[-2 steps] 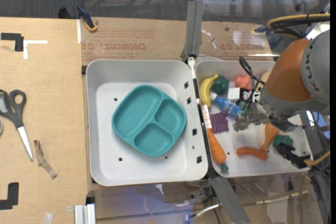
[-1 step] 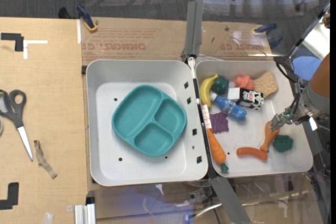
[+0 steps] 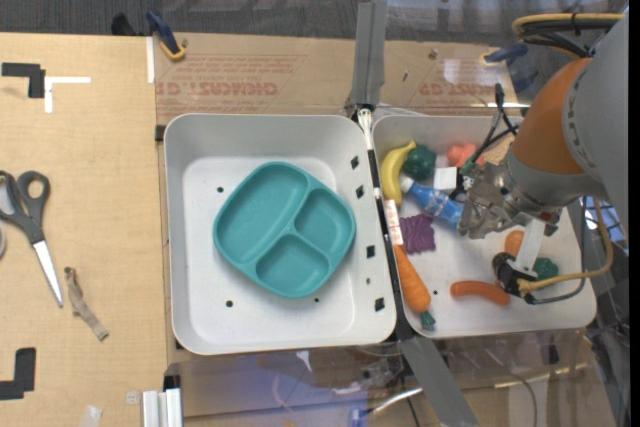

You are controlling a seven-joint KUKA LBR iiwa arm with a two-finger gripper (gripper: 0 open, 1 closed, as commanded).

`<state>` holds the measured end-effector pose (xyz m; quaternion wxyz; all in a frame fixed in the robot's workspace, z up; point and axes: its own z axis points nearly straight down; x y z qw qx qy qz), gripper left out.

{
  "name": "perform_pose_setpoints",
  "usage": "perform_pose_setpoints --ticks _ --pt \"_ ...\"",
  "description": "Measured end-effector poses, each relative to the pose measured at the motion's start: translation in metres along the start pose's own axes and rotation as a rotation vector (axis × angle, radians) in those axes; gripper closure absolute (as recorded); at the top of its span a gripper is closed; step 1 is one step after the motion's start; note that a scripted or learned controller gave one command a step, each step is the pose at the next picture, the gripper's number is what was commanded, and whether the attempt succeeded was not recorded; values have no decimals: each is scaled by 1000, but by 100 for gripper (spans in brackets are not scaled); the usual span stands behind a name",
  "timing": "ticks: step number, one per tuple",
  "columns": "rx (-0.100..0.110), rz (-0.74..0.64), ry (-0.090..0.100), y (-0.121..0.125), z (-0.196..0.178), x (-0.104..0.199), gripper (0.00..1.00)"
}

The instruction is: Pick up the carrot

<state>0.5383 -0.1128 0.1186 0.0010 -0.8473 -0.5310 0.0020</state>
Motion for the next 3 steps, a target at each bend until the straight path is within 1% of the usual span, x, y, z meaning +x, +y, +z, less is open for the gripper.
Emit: perform_pose_setpoints --ticks 1,2,3 --pt "-2 6 0 23 -98 -65 100" --pt "-3 -99 -1 3 -226 -85 100" --pt "0 -46 0 -13 -159 -115 100"
